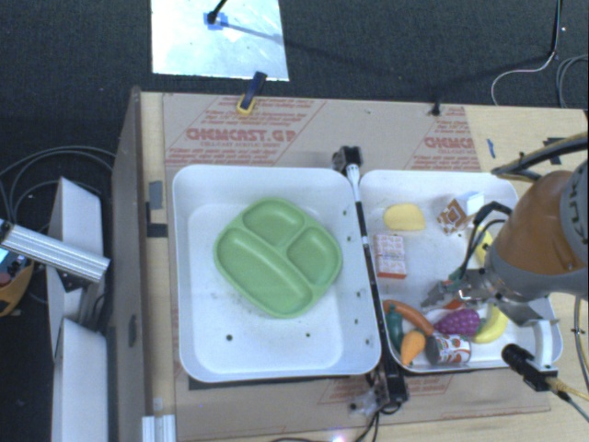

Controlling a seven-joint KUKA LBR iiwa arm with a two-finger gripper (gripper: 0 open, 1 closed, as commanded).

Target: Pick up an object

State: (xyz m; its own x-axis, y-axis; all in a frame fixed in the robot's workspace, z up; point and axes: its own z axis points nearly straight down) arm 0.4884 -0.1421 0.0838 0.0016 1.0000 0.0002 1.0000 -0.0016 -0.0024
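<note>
Two white bins sit side by side on the tabletop (276,122). The left bin (198,274) has a green plate (276,256) in it, with three sections. The plate lies flat near the middle of the bin.

The right bin (433,191) holds the small toys. A yellow lemon-shaped toy (403,216) lies near the top of this bin. To its right, a small brown and white box (454,214) sits close to the bin's far corner. A red and white carton (390,255) lies flat near the wall between the two bins, just below the yellow toy.

Most of the toys are crowded along the bottom edge of the right bin. There is a carrot (409,318), an orange toy (413,345) just below it, a bunch of purple grapes (458,321), a small can (449,348) and a yellow banana (492,324).

The grey arm (543,247) reaches in from the right, over the right bin. Its claw (451,293) is low, just above the grapes and a little to the right of the carrot. The banana is right beside it, under the arm. The yellow toy, the box and the carton lie well apart from the claw, higher up in the bin. The claw is dark and small here, so it is not possible to tell how far it is open. Nothing can be seen held in it.
</note>
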